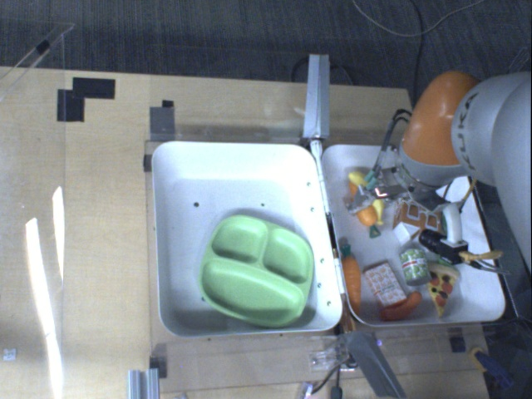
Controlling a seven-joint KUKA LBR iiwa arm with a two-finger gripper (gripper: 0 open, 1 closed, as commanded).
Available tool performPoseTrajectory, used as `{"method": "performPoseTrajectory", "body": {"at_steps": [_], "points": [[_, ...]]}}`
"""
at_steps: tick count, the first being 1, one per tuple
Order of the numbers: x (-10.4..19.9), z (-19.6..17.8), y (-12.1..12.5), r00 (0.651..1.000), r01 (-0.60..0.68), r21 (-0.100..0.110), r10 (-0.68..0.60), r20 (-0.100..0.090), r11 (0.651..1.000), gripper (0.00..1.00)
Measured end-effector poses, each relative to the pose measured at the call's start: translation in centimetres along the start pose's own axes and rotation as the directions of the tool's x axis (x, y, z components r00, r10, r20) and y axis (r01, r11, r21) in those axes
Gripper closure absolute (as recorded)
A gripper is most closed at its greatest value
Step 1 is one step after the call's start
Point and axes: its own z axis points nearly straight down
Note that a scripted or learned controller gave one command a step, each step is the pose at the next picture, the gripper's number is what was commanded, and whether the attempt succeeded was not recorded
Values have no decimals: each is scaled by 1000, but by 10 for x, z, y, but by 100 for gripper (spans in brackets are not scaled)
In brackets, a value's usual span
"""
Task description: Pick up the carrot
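Orange and tapered, the carrot [352, 279] lies along the right bin's [496, 299] left wall, toward its near end, so the pincer [376, 191], whose grip I cannot tell, should travel nearer and straddle it across its width.

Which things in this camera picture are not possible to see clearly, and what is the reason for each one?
- Gripper, camera view: the arm's own wrist covers it from above, so its fingers cannot be judged.
- Small items beside the gripper in the right bin: too small and crowded to name.
- Carrot: it lies against the bin's left wall; its lower end is hard to separate from the red item beside it.
- Arm: cut off by the right edge.
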Motion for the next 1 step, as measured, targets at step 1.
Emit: {"method": "performPoseTrajectory", "body": {"at_steps": [1], "points": [[56, -86, -44, 971, -239, 12, 239, 2, 971, 100]]}}
